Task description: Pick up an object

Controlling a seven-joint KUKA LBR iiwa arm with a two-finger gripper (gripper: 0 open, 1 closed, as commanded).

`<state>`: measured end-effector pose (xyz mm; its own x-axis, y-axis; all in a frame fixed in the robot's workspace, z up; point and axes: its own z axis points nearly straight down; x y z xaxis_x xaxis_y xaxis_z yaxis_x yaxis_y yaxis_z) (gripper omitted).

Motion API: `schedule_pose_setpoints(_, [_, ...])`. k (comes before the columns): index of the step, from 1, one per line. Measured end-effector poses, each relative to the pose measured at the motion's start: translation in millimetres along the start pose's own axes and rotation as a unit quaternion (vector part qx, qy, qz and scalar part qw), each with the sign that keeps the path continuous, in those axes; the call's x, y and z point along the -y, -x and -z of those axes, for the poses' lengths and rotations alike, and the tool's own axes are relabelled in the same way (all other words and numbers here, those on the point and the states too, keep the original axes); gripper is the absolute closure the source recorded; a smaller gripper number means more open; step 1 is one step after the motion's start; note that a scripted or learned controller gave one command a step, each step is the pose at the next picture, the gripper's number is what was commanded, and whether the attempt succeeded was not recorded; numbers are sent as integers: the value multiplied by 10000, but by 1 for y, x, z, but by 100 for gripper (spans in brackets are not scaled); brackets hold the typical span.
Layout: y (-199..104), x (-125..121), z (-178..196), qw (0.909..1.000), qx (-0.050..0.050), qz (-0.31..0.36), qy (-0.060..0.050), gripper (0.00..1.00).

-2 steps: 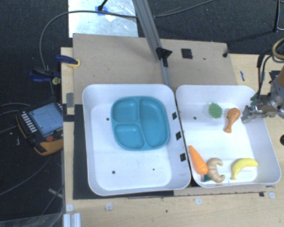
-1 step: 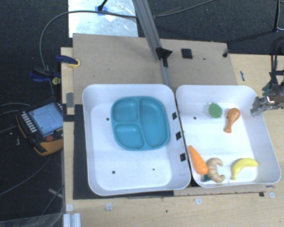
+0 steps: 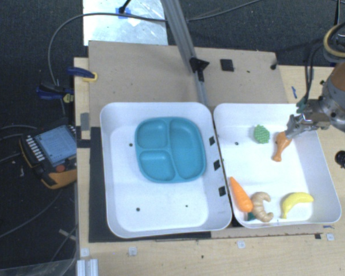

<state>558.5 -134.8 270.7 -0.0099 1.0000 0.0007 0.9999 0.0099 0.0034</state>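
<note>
Grey arm reaching in from the right, wrist bent down over the right white bin (image 3: 332, 209). Gripper (image 3: 291, 128) low at the upper end of an orange drumstick-shaped toy (image 3: 280, 146); cannot tell whether clamped on it or merely touching. Green knobbly toy (image 3: 261, 134) just beside, toward the bin's middle. Along the near wall: orange carrot (image 3: 240, 193), tan knuckle-shaped piece (image 3: 262, 206), yellow banana (image 3: 296, 202). Bare floor mid-bin. Left white bin (image 3: 161, 220) bearing a blue divided plate (image 3: 171, 149).

The gripper (image 3: 291, 126) hangs over the right bin (image 3: 319, 154), its tip touching an orange drumstick toy (image 3: 280, 146); a blue divided plate (image 3: 170, 149) lies in the left bin (image 3: 118, 171).
</note>
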Motion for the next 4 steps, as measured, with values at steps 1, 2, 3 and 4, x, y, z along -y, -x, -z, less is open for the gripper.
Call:
schedule_pose_setpoints(1, [-50, -9, -14, 10000, 0, -4, -7, 100])
schedule_pose_setpoints(2, [-104, -6, -10, 10000, -4, 2, -9, 100])
schedule_pose_setpoints(3, [-162, -7, -28, 10000, -5, 2, -15, 100])
schedule_pose_setpoints(4, [-210, 0, -28, 10000, -4, -2, -12, 100])
